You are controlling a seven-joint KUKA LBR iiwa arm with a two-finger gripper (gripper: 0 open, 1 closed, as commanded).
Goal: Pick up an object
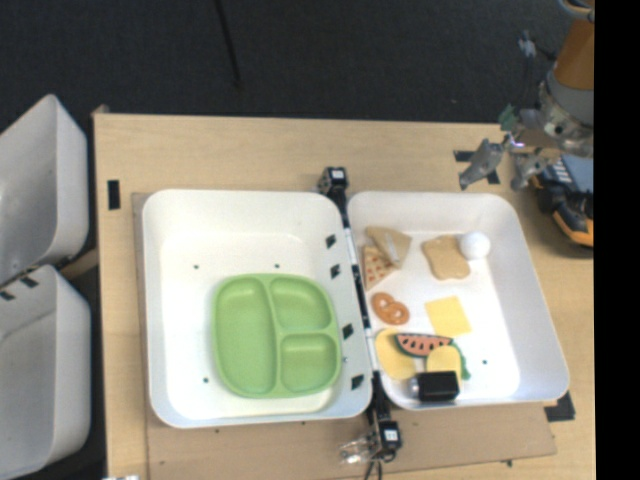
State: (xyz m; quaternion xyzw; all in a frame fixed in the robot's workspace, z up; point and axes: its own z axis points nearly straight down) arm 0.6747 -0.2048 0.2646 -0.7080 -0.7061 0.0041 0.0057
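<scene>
The right bin (535, 308) holds several toy foods: a tan wedge (390, 242), a waffle-like slice (375, 265), a toast-shaped piece (444, 258), a white ball (474, 245), an orange pretzel (391, 309), a yellow cheese square (447, 316), a watermelon slice (424, 344) and a black block (436, 386). My gripper (502, 171) hangs open over the bench just beyond the right bin's far edge, above and right of the white ball. Nothing sits between its fingers.
A green divided plate (275, 334) lies in the left bin (165, 268). Black clips (333, 179) mark the seam between the bins. The arm's orange band (575, 58) rises at the far right. White chairs (35, 178) stand left of the bench.
</scene>
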